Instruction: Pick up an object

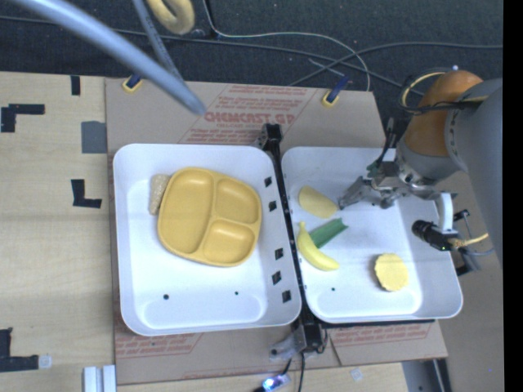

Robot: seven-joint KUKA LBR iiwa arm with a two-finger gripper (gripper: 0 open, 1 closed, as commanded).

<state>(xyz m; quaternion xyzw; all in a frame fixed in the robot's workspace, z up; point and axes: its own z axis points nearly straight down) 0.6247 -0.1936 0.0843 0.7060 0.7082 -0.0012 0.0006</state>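
The right bin (425,300) holds a pale yellow lemon-like piece (317,202), a green strip (328,233), a small banana (315,252) and a round yellow piece (391,272). My gripper (356,195) reaches in from the right, low over the bin's upper middle. It points left toward the pale yellow piece and stops a short gap to its right. I see nothing held in it. The green strip lies between the pale yellow piece and the banana, touching both.
In the left bin (139,300) lies a yellow divided plate (209,216) with a beige sponge-like block (158,193) tucked under its left edge. A black divider (280,219) with clips joins the bins. Cables (368,64) run behind the right bin.
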